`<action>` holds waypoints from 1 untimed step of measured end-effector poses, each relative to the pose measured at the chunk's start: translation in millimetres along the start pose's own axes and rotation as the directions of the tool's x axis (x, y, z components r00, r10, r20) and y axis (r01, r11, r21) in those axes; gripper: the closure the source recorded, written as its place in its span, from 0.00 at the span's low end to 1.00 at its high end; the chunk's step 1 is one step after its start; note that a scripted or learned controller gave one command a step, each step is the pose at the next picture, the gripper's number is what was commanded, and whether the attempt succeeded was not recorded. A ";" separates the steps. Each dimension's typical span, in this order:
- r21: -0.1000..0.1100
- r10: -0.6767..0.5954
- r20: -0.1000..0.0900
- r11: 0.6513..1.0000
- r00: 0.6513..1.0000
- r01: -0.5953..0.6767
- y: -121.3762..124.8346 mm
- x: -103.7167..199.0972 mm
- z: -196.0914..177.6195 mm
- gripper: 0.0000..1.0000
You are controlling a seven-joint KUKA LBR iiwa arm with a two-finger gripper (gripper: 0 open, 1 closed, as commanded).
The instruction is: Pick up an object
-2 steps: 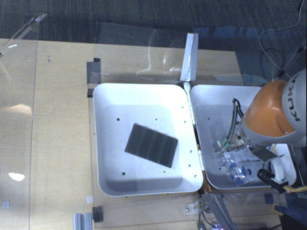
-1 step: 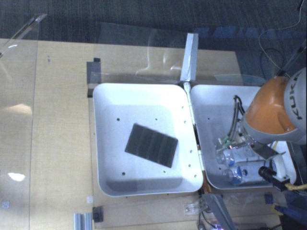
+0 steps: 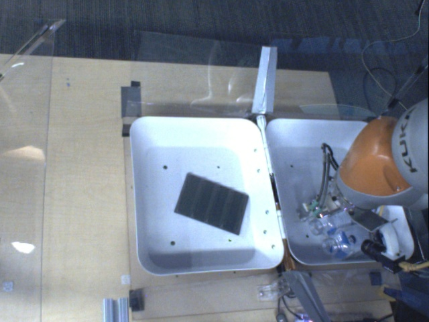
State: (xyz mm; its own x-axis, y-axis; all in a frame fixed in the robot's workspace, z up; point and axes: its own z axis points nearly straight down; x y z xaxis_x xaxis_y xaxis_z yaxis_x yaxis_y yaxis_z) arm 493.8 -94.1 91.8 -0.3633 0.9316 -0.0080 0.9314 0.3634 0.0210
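A flat dark ribbed rectangle (image 3: 212, 203) lies tilted on the floor of the left bin (image 3: 144, 180). In the right bin (image 3: 295, 153), a clear crumpled plastic piece with a blue tint (image 3: 336, 243) lies near the front wall. My gripper (image 3: 316, 212) hangs low over the right bin's floor, just up and left of that clear piece. The arm's orange band (image 3: 375, 163) sits above it and hides the bin's right part. Whether the gripper touches the clear piece I cannot tell.
A grey upright post (image 3: 265, 79) stands behind the seam between the two bins. Clear plastic sheets (image 3: 27, 166) cover the bench at left. Cables and brackets (image 3: 301, 300) crowd the front edge below the right bin.
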 end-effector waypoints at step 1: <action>-0.002 0.000 0.002 1.000 1.000 0.000 0.6 -0.5 0.4 0.00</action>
State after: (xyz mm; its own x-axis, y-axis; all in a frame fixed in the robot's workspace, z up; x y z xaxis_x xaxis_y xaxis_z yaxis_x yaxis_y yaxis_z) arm 494.5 -94.3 91.4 -0.3635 0.9315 -0.0099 0.9313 0.3636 0.0228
